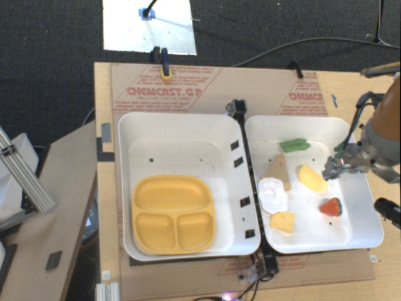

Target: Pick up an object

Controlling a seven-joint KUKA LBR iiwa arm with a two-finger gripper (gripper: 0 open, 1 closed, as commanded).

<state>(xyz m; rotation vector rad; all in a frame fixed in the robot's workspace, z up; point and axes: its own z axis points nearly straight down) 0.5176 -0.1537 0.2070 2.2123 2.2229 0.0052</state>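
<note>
From where I stand the bench carries two shallow white bins side by side on a sheet of brown board. The left bin (188, 137) holds a yellow divided tray (174, 213), lying flat toward its near side, one long compartment at the back and two smaller ones in front.

The right bin (363, 227) has all the small things. A green piece (294, 145) lies near the far wall. Below it a tan wedge (278, 170) points toward the back, and its near end touches or overlaps a white crumpled lump (272, 195). Just beside the lump, toward the front wall, sits a yellow cheese wedge (283, 221). A pale yellow lemon-like object (312, 179) lies in the middle of the bin, and a red strawberry (332, 207) rests a little nearer the front and to the right of it.

The arm comes in from the right, over the bin's right wall. Its gripper (333, 167) hangs low just beside the lemon-like object, at its right end; it may be touching it, though the view is too coarse to be sure. Nothing shows between the fingers, and I cannot tell how wide the jaws stand, since the tips blur into a dark cluster against the white floor.
</note>
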